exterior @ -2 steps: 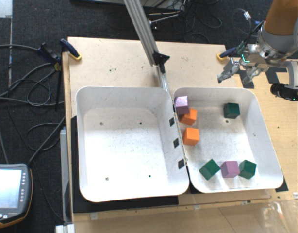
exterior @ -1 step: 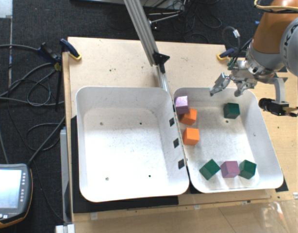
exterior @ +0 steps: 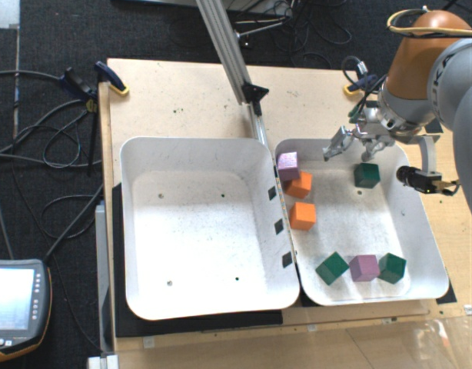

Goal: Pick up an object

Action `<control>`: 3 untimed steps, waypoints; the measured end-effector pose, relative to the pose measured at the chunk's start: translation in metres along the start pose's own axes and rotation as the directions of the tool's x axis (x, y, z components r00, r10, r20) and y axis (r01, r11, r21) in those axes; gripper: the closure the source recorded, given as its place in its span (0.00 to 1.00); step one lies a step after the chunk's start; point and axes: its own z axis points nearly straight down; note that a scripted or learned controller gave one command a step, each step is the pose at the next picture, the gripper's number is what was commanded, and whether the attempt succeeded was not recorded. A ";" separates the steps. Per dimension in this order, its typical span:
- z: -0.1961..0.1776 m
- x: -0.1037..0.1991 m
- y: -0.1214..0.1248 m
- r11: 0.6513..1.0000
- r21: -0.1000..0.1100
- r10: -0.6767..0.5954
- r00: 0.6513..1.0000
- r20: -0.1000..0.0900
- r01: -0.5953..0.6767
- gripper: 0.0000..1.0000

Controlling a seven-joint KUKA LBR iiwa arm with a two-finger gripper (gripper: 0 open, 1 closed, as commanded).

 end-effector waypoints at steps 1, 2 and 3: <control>0.045 -0.002 0.002 1.000 -0.006 0.001 1.000 0.000 -0.001 0.00; 0.036 -0.002 0.002 1.000 -0.008 0.000 1.000 0.001 0.000 1.00; -0.030 -0.003 0.003 1.000 -0.013 0.001 1.000 0.002 -0.001 1.00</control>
